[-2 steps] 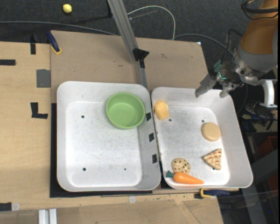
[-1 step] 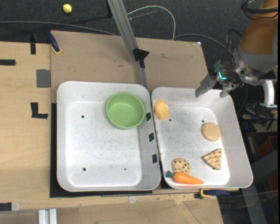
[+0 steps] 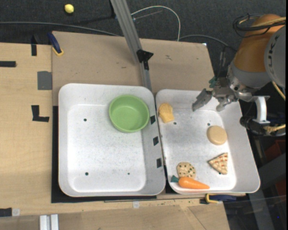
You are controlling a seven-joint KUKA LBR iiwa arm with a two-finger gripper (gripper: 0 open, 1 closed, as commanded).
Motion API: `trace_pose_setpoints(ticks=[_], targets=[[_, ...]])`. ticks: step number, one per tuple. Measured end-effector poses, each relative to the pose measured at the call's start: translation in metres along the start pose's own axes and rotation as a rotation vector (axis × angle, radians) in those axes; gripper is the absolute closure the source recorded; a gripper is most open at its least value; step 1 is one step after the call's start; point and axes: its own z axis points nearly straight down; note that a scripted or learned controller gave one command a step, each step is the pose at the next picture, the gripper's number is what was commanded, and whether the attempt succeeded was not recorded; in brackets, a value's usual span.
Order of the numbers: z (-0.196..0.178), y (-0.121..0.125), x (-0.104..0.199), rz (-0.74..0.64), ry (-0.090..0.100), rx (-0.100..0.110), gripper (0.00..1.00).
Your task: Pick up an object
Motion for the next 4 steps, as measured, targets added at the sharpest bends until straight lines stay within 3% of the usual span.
trace_pose_setpoints(ticks=[2, 3, 4], targets=[[0.108, 0.002, 0.017, 0.0, 0.0, 0.0, 0.0], [0.095, 0.003, 0.017, 0.0, 0.0, -0.005, 1.0], [0.041, 0.005, 0.008, 0.001, -0.002, -0.012, 1.0]])
